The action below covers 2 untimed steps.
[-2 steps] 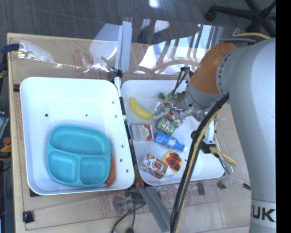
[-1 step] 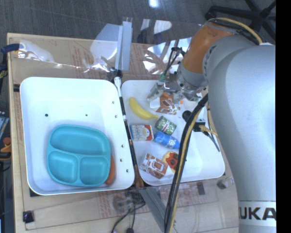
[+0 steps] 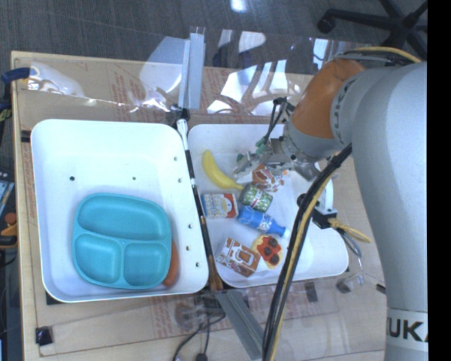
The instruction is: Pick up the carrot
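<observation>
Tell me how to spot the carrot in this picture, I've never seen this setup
Start at the left white bin, which holds a turquoise divided tray. Look at the tray's lower right corner: the carrot is the thin orange strip peeking out between the tray and the bin wall. It is the orange thing in that bin; the banana and packets lie in the other bin.

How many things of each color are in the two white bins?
Teal: 1, the divided tray
Orange: 1, a carrot peeking out beside the tray
Yellow: 1, the banana
Blue: 1, a small bottle
Green: 1, a can
Mixed-color packets and boxes: 4
Total: 9
</observation>
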Available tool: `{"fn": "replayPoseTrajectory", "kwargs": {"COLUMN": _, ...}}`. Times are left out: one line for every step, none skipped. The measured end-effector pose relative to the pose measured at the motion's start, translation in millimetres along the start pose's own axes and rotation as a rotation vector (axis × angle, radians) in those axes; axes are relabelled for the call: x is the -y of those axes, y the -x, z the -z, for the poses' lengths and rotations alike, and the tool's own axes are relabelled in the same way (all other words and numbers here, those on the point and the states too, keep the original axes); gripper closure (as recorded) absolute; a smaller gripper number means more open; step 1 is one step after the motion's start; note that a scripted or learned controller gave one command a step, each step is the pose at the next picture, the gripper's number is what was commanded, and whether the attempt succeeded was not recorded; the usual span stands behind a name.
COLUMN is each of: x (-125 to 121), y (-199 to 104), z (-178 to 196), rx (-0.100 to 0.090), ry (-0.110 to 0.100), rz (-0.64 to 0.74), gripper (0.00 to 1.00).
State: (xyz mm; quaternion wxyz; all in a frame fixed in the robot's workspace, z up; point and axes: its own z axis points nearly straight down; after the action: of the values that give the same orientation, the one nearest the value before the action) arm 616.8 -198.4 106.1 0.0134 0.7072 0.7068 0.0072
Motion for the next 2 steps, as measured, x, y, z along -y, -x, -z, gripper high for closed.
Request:
{"fn": "replayPoseTrajectory", "kwargs": {"x": 118.0, "y": -81.3, "z": -8.4, "rx": -0.007, "ry": -0.025, "rz": 0.071, "gripper": 0.0}}
{"fn": "replayPoseTrajectory", "kwargs": {"x": 53.7, "y": -73.7, "z": -13.5, "rx": -0.008, "ry": -0.034, "rz": -0.042, "gripper": 0.0}}
